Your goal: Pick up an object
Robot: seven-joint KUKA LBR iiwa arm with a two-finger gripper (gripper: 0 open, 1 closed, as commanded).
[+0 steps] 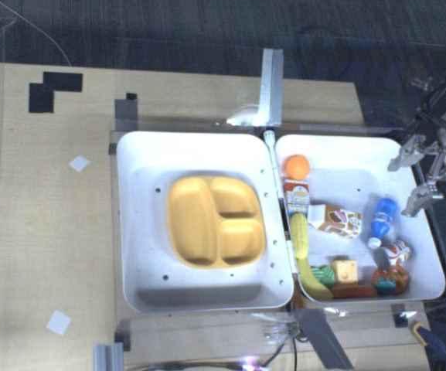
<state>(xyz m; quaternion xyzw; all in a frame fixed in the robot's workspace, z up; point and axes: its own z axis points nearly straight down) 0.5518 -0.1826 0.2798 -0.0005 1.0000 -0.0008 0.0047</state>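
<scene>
Gripper (423,178) at far right edge of right white bin (362,157), fingers spread, nothing between them; blue plastic bottle (383,218) lies just left and nearer, long axis running near-far, closest target; yellow banana (303,253) farther left

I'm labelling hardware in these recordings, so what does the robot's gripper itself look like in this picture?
The gripper sits at the right rim of the right bin. It looks light grey and metallic, built from two slim, angular finger pieces. Behind it, toward the picture's right edge, sit darker mechanical parts and a bundle of thin black cables. No markings are readable at this size.
</scene>
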